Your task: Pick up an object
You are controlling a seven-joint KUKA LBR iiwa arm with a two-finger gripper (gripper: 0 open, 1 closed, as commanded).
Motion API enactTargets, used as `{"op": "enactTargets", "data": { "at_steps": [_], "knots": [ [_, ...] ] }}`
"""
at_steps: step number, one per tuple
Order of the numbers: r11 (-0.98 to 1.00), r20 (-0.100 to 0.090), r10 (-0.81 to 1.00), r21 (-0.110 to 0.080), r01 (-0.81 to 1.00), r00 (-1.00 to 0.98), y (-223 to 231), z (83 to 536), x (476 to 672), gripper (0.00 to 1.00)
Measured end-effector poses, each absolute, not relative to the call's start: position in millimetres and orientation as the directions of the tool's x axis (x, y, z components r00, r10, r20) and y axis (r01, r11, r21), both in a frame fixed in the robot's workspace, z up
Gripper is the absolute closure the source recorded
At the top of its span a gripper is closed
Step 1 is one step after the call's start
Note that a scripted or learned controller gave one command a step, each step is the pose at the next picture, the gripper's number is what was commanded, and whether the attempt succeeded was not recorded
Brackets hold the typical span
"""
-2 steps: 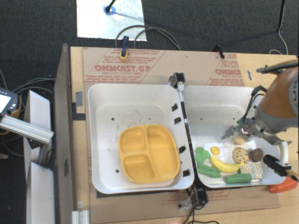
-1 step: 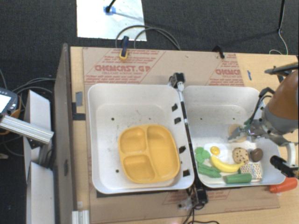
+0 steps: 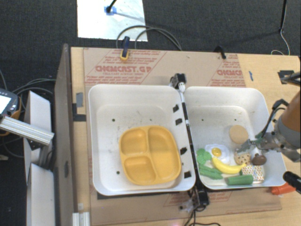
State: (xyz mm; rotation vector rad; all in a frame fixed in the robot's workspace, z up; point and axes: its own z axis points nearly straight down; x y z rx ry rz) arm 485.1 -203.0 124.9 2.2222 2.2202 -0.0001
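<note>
Overhead, two white bins: the left bin [image 3: 101,126] holds a yellow divided tray [image 3: 150,154], the right bin [image 3: 221,100] toy food (banana [image 3: 225,166], fried egg [image 3: 217,151], cookie [image 3: 238,134]). The gripper [image 3: 249,146] hovers beside the cookie, its grasp unclear.

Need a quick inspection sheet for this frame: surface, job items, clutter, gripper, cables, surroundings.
Surface: bench topped with printed cardboard; two white bins side by side, left bin, right bin.
Job's things: right bin holds banana, fried egg, tan round piece, green pieces, small brown piece.
Clutter: yellow divided tray in left bin.
Gripper: gripper low over right bin, above the toys; grasp not discernible.
Cables: loop at the bench's far edge.
Surroundings: dark floor, white sheet.
</note>
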Motion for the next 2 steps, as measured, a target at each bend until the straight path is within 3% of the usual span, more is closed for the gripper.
{"op": "enactTargets", "data": {
  "at_steps": [1, 2],
  "knots": [
    [0.005, 0.000, 1.000, 0.002, 1.000, -0.005, -204.1, 82.8, 524.7, 0.00],
    [-0.001, 0.000, 1.000, -0.001, 1.000, 0.001, -206.9, 84.1, 486.1, 0.00]
  ]
}}
